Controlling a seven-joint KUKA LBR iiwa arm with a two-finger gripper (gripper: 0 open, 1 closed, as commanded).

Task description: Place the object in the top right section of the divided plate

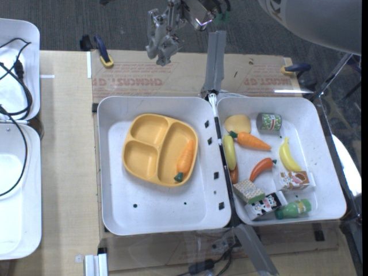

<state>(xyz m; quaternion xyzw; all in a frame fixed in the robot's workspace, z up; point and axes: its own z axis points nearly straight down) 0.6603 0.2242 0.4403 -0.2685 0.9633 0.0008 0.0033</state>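
Worktop point(63, 154) carries two bins; left bin point(109, 171): one divided plate point(141, 154), one carrot point(184, 158) in it; right bin point(322, 131): two carrots, two bananas; gripper point(163, 48) far, grip state unreadable.

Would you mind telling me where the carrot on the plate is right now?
The carrot lies in the large right-hand section of the yellow plate, in the left bin, its green end pointing toward the plate's lower rim.

Carrot point(184, 158) in divided plate's point(141, 155) right section, left bin point(109, 171).
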